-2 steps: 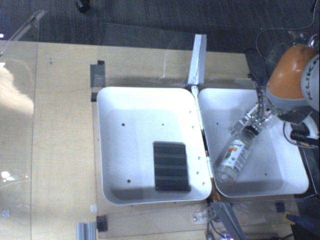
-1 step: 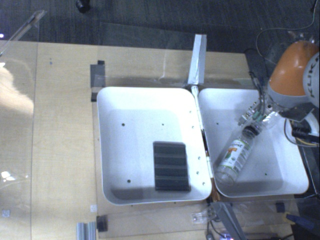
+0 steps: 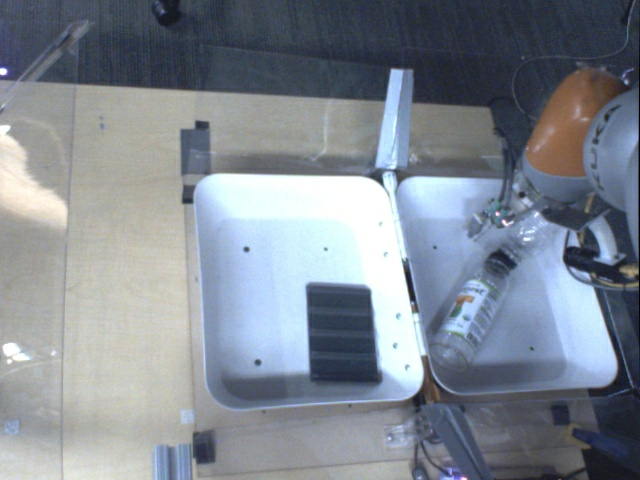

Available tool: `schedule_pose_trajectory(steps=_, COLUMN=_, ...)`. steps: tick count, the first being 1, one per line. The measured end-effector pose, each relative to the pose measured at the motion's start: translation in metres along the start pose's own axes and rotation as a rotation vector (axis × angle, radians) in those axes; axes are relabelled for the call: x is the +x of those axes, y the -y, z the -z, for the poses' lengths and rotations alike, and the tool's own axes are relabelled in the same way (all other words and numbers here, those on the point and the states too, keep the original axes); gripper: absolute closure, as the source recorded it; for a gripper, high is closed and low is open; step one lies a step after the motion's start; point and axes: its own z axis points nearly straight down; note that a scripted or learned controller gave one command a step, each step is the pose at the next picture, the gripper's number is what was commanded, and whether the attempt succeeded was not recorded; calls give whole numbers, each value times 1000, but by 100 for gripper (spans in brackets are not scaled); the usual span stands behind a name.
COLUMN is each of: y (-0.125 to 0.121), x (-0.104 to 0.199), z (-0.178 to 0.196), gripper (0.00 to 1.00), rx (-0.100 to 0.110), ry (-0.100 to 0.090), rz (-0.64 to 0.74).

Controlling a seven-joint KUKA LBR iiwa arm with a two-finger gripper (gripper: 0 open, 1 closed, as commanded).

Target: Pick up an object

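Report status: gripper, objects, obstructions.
Gripper over right bin, near bottle's cap end. Clear plastic bottle lying diagonal, unheld. Black ridged block in left bin.

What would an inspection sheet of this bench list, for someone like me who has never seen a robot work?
Surface: wooden bench bearing two white bins side by side.
Job's things: clear bottle lying slanted in the right bin; ribbed black block lying flat in the left bin.
Clutter: nothing seen.
Grippers: gripper over the right bin's far end, above the bottle's cap end; grip unclear.
Cables: black cable beside the arm.
Surroundings: dark floor beyond the bench.
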Motion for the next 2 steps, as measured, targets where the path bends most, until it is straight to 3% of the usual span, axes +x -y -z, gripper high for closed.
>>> schedule_pose_trajectory(steps=1, y=-23, x=6, z=0, gripper=100, rx=1, ry=-1, rz=184)
schedule_pose_trajectory(steps=2, y=-21, x=11, z=-1, gripper=0, rx=18, ry=-26, rz=185)
